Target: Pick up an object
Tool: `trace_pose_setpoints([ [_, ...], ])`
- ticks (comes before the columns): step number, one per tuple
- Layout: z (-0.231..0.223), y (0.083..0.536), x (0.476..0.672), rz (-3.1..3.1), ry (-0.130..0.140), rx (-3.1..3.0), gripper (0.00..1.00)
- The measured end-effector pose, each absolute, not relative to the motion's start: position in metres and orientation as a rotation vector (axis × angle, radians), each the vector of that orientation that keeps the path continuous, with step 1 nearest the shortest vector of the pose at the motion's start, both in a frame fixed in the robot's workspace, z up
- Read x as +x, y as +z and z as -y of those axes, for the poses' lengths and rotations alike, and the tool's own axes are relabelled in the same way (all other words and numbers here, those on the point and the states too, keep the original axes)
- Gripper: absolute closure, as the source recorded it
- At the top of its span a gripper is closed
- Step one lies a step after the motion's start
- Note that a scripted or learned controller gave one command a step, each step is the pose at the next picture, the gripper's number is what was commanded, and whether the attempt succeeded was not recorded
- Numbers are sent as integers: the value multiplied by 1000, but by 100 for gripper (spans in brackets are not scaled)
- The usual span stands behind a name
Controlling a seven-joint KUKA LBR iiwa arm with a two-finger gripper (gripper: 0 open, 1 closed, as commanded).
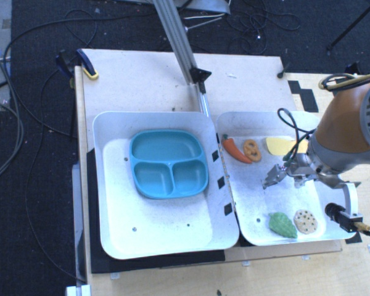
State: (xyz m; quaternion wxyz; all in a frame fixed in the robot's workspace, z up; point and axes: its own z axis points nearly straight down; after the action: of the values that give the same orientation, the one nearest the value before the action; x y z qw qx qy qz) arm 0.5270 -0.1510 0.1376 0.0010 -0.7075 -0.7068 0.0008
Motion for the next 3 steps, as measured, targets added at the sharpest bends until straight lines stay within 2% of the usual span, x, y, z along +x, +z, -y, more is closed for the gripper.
trace_pose_setpoints([
  [1,151,91,528,2222,0,-2224,0],
  [2,152,105,529,2225,-5,-2231,100],
  [3,145,158,538,2228,-4,-2221,100],
])
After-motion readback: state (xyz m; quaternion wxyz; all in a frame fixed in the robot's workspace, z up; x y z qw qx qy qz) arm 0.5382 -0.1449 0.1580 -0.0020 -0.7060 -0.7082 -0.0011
